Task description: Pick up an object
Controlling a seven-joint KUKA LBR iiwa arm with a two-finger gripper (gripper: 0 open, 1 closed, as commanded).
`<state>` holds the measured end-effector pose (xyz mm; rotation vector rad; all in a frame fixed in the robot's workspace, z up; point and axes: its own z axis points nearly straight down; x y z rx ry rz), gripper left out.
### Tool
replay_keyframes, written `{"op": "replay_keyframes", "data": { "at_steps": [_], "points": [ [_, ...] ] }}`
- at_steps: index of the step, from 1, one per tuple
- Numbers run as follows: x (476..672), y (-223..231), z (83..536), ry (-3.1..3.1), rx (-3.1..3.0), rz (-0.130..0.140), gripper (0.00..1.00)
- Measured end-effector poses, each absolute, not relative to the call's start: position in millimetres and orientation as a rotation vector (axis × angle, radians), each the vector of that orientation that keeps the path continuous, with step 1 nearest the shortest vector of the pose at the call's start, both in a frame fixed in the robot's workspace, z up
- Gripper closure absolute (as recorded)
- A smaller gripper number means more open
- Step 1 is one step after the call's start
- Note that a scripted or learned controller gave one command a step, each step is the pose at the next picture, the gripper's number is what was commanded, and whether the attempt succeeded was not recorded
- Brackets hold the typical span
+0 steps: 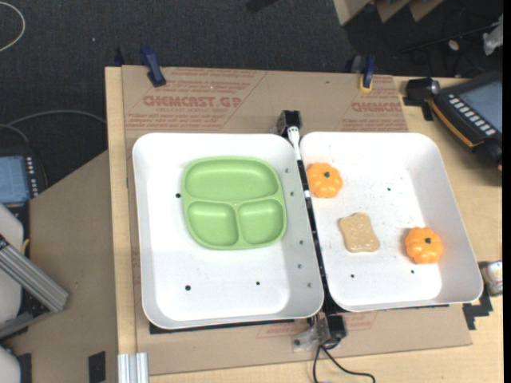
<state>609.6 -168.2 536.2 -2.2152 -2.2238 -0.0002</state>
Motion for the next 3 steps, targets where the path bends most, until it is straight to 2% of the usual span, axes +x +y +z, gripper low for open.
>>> {"op": "replay_keyframes", "data": {
  "at_steps": [1,2,3],
  "points": [
    [529.3,-109.4,511.0,-2.223,-2.212,0.001,0.00],
    [477.2,4.2,504.5,-2.234,-2.203,-0.001,0.00],
    [479.3,66.5,537.1,-2.232,-2.214,-0.008,0.00]
  ]
}}
